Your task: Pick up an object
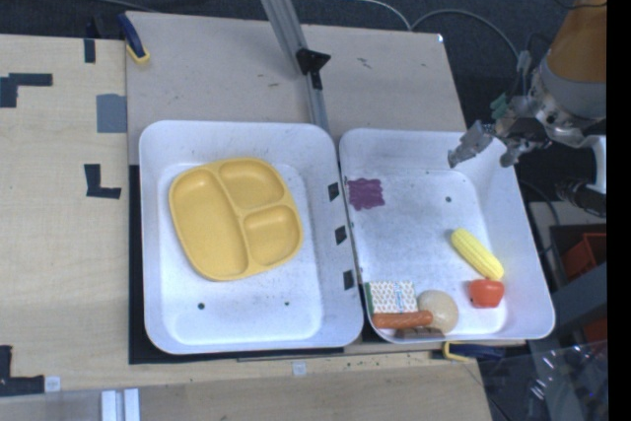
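Corn cob (477,253) — long axis upper-left to lower-right

single fixed camera, mounted above the tabletop (59,212) and looking down at a slant. both white bins fall in frame, the left bin (158,311) and the right bin (523,301) side by side. the arm (577,54) enters at the right edge. the vantage is distant enough to include dark floor beyond the far edge.

Arm (577,44) cut off at right edge, hand (486,146) blurred
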Action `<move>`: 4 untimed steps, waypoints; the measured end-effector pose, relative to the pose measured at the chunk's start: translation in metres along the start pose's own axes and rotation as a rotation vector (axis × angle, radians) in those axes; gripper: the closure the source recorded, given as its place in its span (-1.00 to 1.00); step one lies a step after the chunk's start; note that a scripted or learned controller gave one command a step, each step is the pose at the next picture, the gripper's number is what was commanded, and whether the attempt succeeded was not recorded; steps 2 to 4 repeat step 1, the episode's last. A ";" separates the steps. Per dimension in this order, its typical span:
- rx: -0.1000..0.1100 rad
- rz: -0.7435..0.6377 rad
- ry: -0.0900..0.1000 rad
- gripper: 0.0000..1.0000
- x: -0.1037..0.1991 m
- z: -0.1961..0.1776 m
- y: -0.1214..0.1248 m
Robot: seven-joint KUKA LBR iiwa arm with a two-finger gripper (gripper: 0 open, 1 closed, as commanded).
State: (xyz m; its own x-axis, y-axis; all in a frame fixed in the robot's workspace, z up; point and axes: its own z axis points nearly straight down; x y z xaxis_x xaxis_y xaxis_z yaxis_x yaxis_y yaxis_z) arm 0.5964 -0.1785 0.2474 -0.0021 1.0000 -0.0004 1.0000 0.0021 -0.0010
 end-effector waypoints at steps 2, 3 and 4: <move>-0.010 0.000 -0.004 -1.00 -0.032 -0.084 0.041; -0.010 0.000 -0.004 -1.00 -0.032 -0.084 0.041; -0.010 0.000 -0.004 -1.00 -0.032 -0.084 0.041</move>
